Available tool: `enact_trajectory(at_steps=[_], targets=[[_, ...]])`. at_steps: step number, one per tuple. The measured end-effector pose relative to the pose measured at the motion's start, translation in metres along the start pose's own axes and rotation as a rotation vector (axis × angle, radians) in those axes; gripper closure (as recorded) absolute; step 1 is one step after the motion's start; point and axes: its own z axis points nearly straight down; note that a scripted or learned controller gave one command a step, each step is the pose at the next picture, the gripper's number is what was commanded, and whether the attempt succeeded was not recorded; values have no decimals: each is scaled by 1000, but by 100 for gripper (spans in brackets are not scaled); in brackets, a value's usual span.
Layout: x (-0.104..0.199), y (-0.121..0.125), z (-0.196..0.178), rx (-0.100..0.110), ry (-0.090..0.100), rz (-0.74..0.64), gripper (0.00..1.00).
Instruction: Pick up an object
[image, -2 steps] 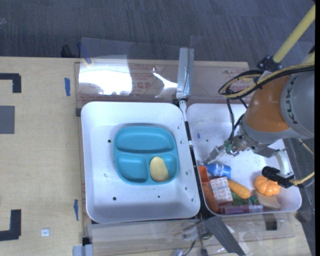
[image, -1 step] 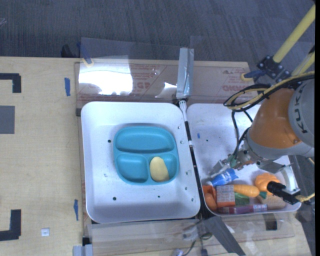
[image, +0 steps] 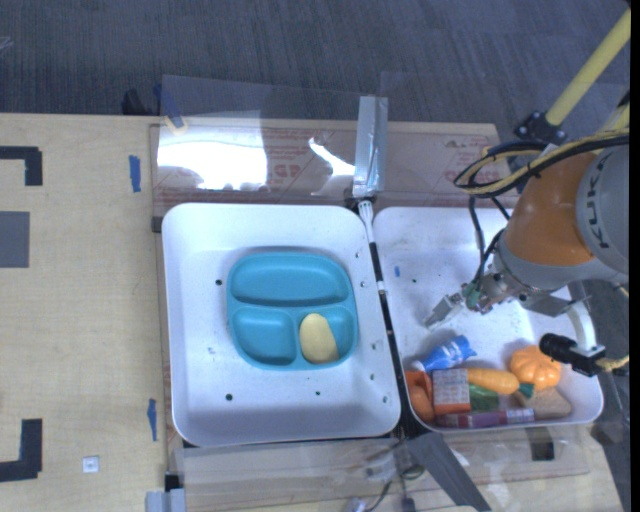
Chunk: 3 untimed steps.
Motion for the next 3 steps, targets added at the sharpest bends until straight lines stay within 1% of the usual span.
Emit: enact_trajectory(at_steps=[1, 2, 3], targets=[[49, -69, -1, 0, 2, -36, 0], [35, -75, -23, 3, 1, 51, 0], [-2, -12, 0, 2, 1, -82, 0]])
